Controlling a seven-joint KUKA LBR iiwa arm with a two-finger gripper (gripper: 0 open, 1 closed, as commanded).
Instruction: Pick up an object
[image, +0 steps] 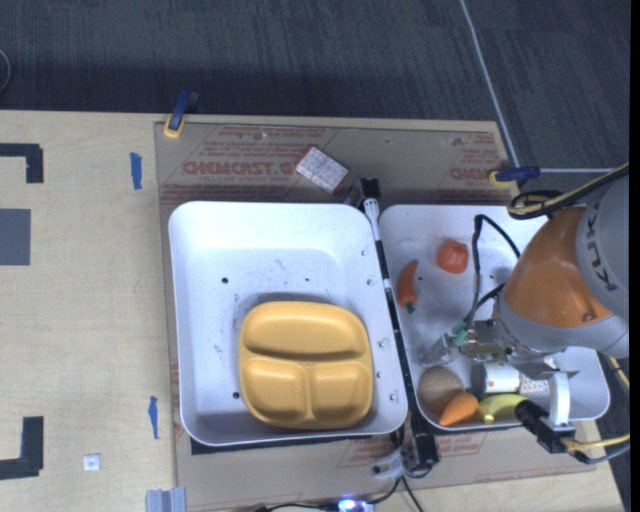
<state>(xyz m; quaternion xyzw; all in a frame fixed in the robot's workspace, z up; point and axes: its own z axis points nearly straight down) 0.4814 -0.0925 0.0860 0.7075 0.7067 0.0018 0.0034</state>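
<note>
The right bin (430, 228) holds several small toy foods. A red round piece (452, 256) lies near its back, and an orange-red elongated piece (407, 283) rests against its left wall. At the front lie a brown lump (437, 383), an orange carrot-like piece (459, 408) and a yellow banana-like piece (501, 405). My gripper (457, 343) hangs low over the middle of this bin, just behind the brown lump and the carrot piece. The arm's orange band (553, 281) covers the bin's right part. Nothing shows as held.
The left bin (200, 250) carries a large yellow divided tray (305, 362) at its front. A small printed card (321, 168) lies on the cardboard behind the bins. Cables run along the divider (380, 255) between the bins. A clamp (513, 175) sits at the back right.
</note>
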